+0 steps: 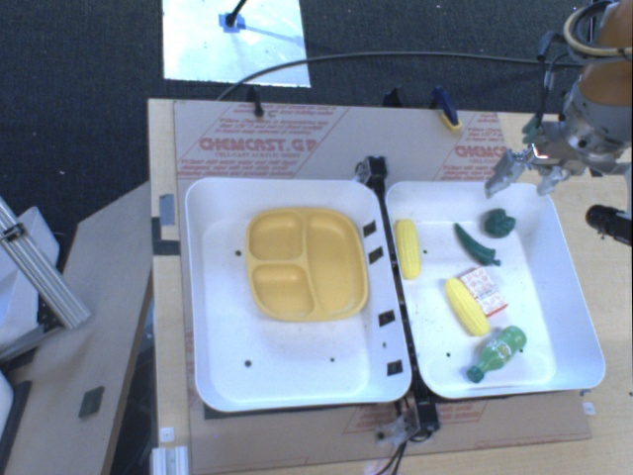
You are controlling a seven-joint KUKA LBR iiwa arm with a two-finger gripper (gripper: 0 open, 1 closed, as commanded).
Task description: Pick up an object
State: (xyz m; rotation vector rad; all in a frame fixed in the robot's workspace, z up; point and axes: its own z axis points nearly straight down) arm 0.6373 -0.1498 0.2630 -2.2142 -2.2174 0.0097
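So the tool (pixel 526 173) is up at the far right corner of the right bin (pixel 579 310), hanging over the rim with its two fingers spread apart and nothing between them. The grey arm with the orange band comes in from the right edge above it.

Closest thing to it is a small dark green lump (pixel 498 223), just below and a bit left of the fingertips, lying inside the bin near the far wall. Right next to that is a dark green pepper-looking piece (pixel 476 243), angled toward the bin's middle. Further toward the near side: a corn cob (pixel 406 247) along the left wall, a second corn cob (pixel 466 305) touching a small red and white packet (pixel 482 290), and a green bottle (pixel 497 352) near the front, well away from the tool.

The left bin (pixel 218 295) has a yellow divided plate (pixel 305 263) in it. Both bins sit on the counter (pixel 109 295).
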